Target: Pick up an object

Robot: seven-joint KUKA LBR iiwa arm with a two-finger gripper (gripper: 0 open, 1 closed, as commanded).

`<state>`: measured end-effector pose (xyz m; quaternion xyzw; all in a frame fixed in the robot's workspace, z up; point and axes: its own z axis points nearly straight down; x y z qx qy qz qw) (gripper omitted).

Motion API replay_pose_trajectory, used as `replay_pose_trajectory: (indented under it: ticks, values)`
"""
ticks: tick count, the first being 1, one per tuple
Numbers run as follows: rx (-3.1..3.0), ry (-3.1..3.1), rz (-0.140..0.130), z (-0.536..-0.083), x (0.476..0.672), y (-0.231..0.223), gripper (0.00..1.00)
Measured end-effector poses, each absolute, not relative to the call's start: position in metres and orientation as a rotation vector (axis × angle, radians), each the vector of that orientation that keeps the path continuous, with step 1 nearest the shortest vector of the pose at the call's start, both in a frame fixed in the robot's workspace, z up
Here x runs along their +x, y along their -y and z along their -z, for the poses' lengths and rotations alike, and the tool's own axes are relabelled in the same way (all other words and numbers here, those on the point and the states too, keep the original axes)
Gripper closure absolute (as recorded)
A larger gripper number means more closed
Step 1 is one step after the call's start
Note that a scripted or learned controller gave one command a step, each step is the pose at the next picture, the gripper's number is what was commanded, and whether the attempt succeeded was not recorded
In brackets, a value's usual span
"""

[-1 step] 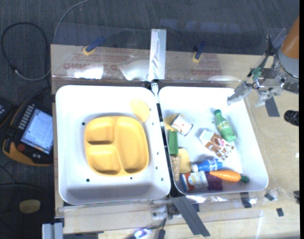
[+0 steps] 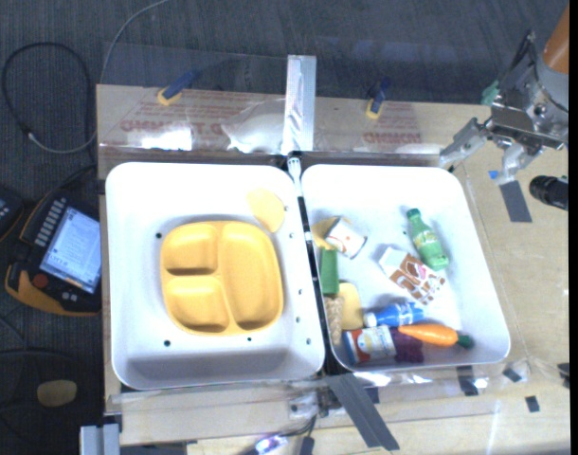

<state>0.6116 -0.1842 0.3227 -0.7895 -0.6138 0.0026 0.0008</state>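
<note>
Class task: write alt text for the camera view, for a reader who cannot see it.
The gripper hovers outside the right bin, beyond its far right corner, holding nothing. That bin holds a green bottle, a toy carrot and other small items; the left bin holds a yellow divided tray.

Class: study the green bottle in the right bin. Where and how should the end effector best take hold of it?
Probably across the middle of the green bottle, coming straight down from above. It lies flat on the right bin floor, cap toward the far wall, with bare floor along both long sides.
</note>
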Motion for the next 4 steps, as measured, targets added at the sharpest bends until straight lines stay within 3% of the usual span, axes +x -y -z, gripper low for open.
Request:
replay_pose_trajectory:
  ticks: [1,2,3,4]
  values:
    - [-2.491,1.908,-0.01,-0.207,0.609,0.171,0.0]
    - [-2.485,1.918,-0.01,-0.102,0.631,0.195,0.0]
    - [-2.481,1.918,-0.018,-0.108,0.631,0.195,1.0]
    - [-2.575,1.8,-0.009,-0.241,0.634,0.201,1.0]
